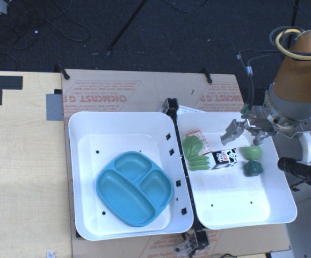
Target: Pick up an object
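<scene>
Across the worktop [21, 160], pale wood at the left, a sheet of printed cardboard [117, 90] lies under two shallow white bins set side by side, probably to protect the surface and keep the bins in a fixed spot. Largest of the bin contents is the blue divided plate [135, 188], lying flat and slightly turned in the left bin [85, 138]; it sits well apart from the arm and looks too broad for an easy pinch.

Reaching in from the right, the grey arm [294, 85] with its orange band hangs over the upper right corner of the right bin [273, 208], where the smaller things cluster. Its gripper [246, 132] hovers with its fingers spread apart and nothing between them, which suits an approach before a grasp rather than a lift.

Below and left of it lie the candidates. A green leafy toy [194, 152] rests near the divider, just beside a small black-and-white packet [224, 158]. Nearer the gripper sit a light green ball [251, 152] and, touching or almost touching it, a darker teal lump [253, 169]; the view is too coarse to name either with confidence. The light green ball seems the likeliest target, being closest beneath the open fingers.
</scene>
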`<state>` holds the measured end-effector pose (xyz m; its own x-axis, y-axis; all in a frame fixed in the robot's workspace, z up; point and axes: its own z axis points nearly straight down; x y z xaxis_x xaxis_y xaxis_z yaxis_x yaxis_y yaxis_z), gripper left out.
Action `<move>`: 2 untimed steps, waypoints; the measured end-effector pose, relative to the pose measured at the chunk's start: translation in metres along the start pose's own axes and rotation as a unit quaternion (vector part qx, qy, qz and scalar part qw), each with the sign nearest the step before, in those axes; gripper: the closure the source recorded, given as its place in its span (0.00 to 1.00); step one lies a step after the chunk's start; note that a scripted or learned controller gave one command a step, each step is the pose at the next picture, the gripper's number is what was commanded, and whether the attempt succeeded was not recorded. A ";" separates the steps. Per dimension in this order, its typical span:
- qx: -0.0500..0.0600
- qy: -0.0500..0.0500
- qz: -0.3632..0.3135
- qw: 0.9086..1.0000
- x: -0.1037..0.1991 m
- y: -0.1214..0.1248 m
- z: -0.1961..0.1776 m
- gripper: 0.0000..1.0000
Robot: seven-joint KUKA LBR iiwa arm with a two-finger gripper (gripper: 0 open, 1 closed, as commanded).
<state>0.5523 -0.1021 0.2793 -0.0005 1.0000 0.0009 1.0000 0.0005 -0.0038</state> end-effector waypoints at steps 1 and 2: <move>0.002 0.000 0.000 1.000 0.005 -0.006 0.061 0.00; 0.003 0.001 0.000 1.000 0.010 -0.015 0.120 0.00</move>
<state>0.5373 -0.0917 0.1591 0.0005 1.0000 0.0021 1.0000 -0.0005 -0.0088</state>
